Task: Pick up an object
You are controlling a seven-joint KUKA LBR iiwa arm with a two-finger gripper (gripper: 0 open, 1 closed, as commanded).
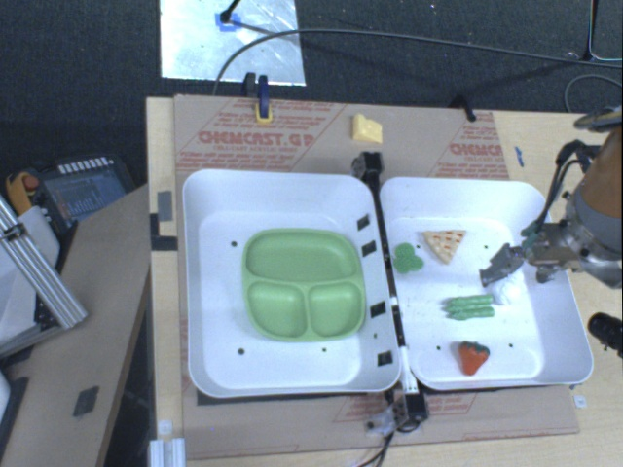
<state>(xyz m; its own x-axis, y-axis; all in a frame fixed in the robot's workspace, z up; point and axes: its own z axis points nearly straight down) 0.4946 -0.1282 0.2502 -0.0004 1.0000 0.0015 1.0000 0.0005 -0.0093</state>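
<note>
The surface [321,129] is pale wood with a sheet of brown printed cardboard laid over it, and on that sit two shallow bins of smooth white plastic, joined side by side by a dark hinge strip. The left bin [214,212] carries a pale green tray [302,283], matte, rounded at the corners and moulded into three compartments, one wide at the back and two smaller at the front. The right bin [560,358] bears the small things. The grey arm [596,224] reaches in over that bin's right rim, and its gripper [501,268] hangs low above the middle right of the bin; its dark fingers are too blurred to tell whether they are spread or pressed together, and nothing shows between them.

Just below the gripper, near it but apart, lies a ribbed bundle of green beans [469,306], long and flat on the bin floor. Above and to the left of the gripper lies a tan wedge like a pizza slice [444,243], with a speckled face. Left of that, near the hinge, sits a lumpy green broccoli floret [407,258]. Well below the gripper, near the front rim, lies a glossy red strawberry [473,357] with a dark green cap. Behind the bins, on the cardboard, rests a small yellow block [367,128].
</note>
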